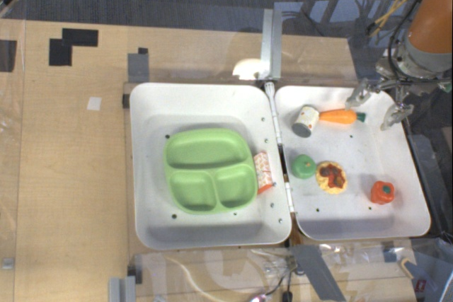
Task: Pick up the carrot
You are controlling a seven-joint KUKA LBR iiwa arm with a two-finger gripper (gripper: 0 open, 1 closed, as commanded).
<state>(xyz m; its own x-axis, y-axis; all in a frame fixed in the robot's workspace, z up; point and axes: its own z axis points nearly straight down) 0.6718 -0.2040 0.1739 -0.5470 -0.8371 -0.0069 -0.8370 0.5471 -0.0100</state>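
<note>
Looking down, we see the carrot [337, 117] lying flat near the far edge of the right bin [410, 216], its green tip toward the tool [381, 107] and a small white cup [306, 120] touching its other end. Our tool hangs over the bin's far right corner, fingers spread, pinching nothing.

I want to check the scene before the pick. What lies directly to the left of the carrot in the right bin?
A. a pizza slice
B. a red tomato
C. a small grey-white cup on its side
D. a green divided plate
C: the carrot lies in the upper part of the right bin, and the tipped cup is at its left end.
</note>
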